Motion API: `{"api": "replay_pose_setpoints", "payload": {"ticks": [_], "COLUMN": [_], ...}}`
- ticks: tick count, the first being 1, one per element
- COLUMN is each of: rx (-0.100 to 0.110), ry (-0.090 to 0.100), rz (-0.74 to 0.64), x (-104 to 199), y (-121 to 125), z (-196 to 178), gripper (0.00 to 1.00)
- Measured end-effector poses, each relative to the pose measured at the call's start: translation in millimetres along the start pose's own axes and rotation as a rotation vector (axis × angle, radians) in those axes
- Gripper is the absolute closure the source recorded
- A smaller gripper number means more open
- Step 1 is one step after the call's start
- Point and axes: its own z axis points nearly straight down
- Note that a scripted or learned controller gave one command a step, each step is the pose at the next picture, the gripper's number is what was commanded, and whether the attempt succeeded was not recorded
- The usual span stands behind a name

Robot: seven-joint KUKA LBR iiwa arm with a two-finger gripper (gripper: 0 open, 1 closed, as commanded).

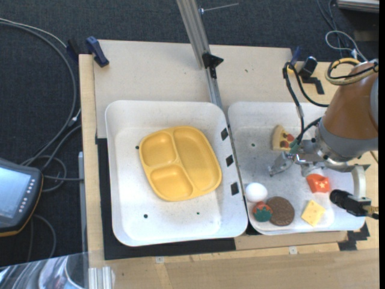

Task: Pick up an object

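Note:
My gripper hangs low over the middle of the right bin, reaching in from the right. Just behind it lies a toy pizza slice. An orange-red block lies to its right, under the wrist. Along the bin's front edge sit a white egg, a red tomato-like toy, a brown round cookie and a yellow cheese wedge. I see nothing held in the gripper.
The left bin holds a yellow divided plate. A slanted metal pole comes down to the divider between the bins. Cables lie at the back right of the bench.

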Motion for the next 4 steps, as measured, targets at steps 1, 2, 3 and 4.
{"api": "replay_pose_setpoints", "payload": {"ticks": [1, 2, 3, 4], "rx": [0.0, -0.011, -0.016, -0.018], "ry": [0.0, -0.002, -0.005, -0.005], "rz": [-0.001, -0.001, -0.003, -0.004], "x": [-2, -2, -2, 5], "y": [-2, 1, 12, 11], "z": [63, 49, -2, -64], "gripper": [0.0, 1.0, 1.0, 1.0]}}
